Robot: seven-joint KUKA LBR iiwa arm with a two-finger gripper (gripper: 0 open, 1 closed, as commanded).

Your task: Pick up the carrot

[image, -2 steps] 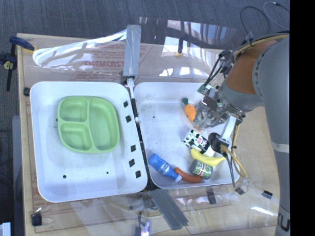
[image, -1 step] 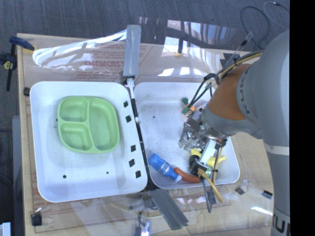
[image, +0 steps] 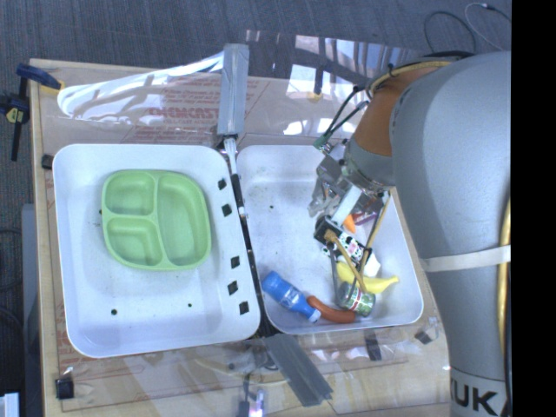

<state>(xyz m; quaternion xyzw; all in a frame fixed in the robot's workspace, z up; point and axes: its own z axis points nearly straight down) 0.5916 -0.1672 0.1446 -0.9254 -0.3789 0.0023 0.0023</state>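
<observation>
The carrot [image: 332, 312] is a slim orange-red piece lying along the front wall of the right bin [image: 287, 198]. It sits between a blue bottle [image: 287, 294] and a green can [image: 357, 301]. My gripper [image: 334, 233] hangs low in the right half of that bin, above and behind the carrot and apart from it. A small orange patch shows by the gripper body, and I cannot make out what it is. The grey arm with its orange band [image: 382, 129] reaches in from the right.
A yellow banana-like toy [image: 369, 280] lies just behind the can, under the gripper. The left bin [image: 78, 302] holds a green divided plate [image: 156, 219]. A black hinge strip [image: 239, 250] separates the two bins.
</observation>
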